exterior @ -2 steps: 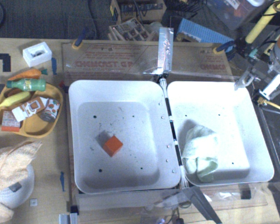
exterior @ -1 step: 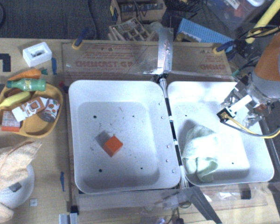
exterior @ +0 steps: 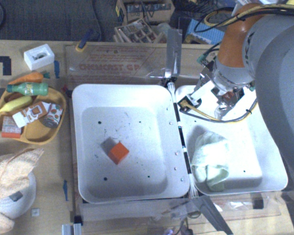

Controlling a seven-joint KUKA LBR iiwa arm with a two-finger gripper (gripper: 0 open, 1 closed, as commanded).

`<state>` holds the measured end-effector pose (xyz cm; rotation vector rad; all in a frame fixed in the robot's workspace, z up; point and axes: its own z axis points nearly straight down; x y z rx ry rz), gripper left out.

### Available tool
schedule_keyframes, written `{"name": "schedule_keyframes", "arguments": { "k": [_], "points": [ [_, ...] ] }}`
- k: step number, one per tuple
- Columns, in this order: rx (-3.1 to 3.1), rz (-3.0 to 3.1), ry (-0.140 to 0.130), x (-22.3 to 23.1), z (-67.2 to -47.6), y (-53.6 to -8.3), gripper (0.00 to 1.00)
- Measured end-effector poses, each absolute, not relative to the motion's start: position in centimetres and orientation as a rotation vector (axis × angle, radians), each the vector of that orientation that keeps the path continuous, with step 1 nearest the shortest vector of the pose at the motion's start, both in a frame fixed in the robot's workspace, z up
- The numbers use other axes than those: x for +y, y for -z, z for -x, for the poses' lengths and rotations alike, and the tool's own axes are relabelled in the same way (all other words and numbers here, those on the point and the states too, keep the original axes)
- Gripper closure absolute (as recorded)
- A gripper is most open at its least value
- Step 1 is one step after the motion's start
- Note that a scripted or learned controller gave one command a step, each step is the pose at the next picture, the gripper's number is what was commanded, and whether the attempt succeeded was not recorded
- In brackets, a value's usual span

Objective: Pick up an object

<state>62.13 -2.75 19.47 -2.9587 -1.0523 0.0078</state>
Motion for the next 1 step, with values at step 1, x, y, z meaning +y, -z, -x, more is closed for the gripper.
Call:
{"name": "schedule_keyframes", "arguments": {
  "k": [1],
  "points": [
    [-1.123,2.934,-0.007,-8.22,-61.81,-23.14,0.00]
  ]
}}
